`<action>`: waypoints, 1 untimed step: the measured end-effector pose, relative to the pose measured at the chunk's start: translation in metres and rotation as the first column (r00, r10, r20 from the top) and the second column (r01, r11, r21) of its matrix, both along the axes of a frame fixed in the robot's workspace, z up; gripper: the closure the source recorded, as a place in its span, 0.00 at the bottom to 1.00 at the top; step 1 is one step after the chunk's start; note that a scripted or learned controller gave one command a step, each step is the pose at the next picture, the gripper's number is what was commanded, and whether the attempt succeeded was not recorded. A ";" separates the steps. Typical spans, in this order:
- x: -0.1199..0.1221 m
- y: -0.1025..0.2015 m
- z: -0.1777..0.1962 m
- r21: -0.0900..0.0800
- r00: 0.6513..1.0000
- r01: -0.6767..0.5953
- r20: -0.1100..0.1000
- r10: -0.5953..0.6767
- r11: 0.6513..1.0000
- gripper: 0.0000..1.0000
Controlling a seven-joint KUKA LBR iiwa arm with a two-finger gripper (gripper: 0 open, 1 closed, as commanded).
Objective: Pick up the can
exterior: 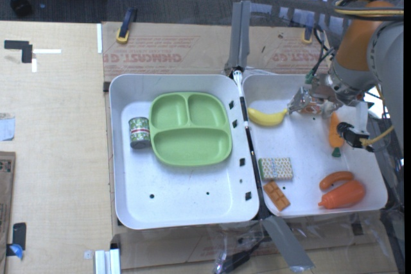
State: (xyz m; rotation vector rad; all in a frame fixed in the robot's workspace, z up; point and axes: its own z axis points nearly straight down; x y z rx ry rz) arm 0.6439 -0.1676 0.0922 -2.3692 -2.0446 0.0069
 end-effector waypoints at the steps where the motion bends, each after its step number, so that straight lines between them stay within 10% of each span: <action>1: 0.000 0.000 0.009 -0.002 1.000 -0.004 -0.004 0.004 1.000 1.00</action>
